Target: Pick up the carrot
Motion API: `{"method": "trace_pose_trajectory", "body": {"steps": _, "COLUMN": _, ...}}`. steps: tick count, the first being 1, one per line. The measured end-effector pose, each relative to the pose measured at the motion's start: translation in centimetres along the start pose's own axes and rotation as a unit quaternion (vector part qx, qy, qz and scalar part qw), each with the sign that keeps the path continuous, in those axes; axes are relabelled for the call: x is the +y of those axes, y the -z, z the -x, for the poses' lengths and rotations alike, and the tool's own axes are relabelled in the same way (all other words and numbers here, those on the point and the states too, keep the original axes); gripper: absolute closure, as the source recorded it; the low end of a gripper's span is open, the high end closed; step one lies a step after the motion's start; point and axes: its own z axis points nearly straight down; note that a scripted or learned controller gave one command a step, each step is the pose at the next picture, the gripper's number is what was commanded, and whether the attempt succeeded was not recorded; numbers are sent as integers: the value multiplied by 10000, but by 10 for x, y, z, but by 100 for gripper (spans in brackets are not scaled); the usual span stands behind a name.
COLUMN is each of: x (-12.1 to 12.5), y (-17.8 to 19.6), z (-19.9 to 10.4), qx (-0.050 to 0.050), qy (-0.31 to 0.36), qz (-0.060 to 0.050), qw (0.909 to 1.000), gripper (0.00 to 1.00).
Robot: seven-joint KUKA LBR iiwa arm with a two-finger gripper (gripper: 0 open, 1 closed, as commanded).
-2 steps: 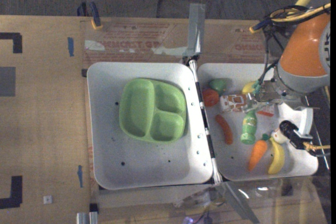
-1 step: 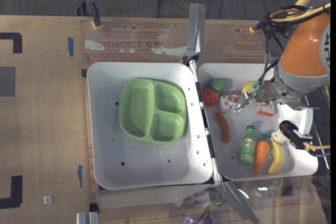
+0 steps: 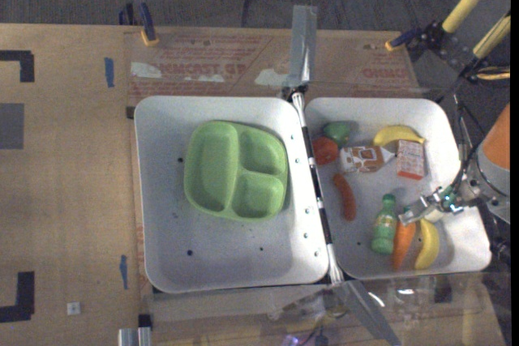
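1. Camera view: the carrot (image 3: 401, 243) lies in the right bin (image 3: 466, 255), near its front edge, wedged between a green bottle (image 3: 384, 224) and a banana (image 3: 426, 243).
2. Its long axis runs front-to-back — the gripper (image 3: 422, 209) hangs just above its top end.
3. Whether the gripper is spread or closed, I cannot tell; nothing visibly held.

Arm enters from the right, orange band at the frame edge, wrist angled down and leftward. Gripper (image 3: 423, 211) sits low, pointing left. Small in frame; jaw detail blurred.
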Motion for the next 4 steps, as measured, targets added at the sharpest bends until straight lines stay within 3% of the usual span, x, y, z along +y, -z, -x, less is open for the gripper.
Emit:
{"method": "trace_pose_trajectory", "body": {"steps": 1, "x": 11, "y": -34, "z": -21, "qx": -56, "qy": 1200, "qz": 73, "qw": 9927, "gripper": 0}}
{"method": "trace_pose_trajectory", "body": {"steps": 2, "x": 14, "y": -64, "z": -32, "qx": -40, "qy": 1291, "qz": 69, "qw": 9916, "gripper": 0}}
{"method": "trace_pose_trajectory", "body": {"steps": 3, "x": 15, "y": -54, "z": -28, "qx": -84, "qy": 1269, "qz": 95, "qw": 9918, "gripper": 100}}
{"method": "trace_pose_trajectory", "body": {"steps": 4, "x": 36, "y": 69, "z": -128, "qx": -9, "qy": 939, "qz": 6, "qw": 9956, "gripper": 100}}
